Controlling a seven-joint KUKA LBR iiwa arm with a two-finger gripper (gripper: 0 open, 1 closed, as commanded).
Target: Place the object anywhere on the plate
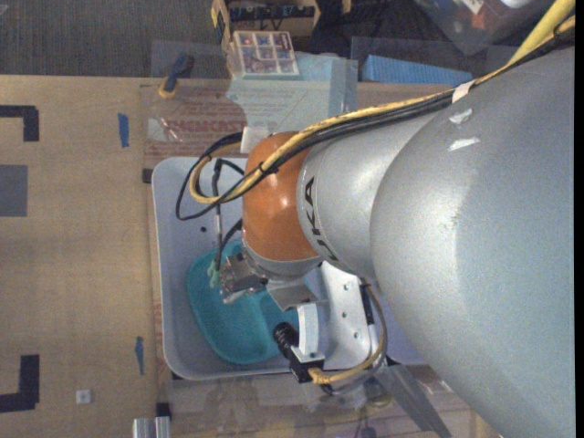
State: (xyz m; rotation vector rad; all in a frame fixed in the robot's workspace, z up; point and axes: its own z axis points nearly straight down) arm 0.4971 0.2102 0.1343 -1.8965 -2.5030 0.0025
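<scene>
A teal plate (228, 325) lies in the near part of the white bin (173, 245). The arm's orange band (274, 208) and grey wrist hang directly over the plate's far right part and cover it. The gripper (228, 276) is seen at the wrist's lower left, right above the plate. A small greenish thing (216, 270) shows at the gripper's tip, next to the plate's rim. I cannot tell what it is or whether it is held.
The huge grey arm covers the right half of the view and the other bin. Black and yellow cables (205, 185) loop over the bin's far part. Cardboard boxes (265, 12) and clutter sit beyond the bench. The wooden bench (73, 245) stretches left.
</scene>
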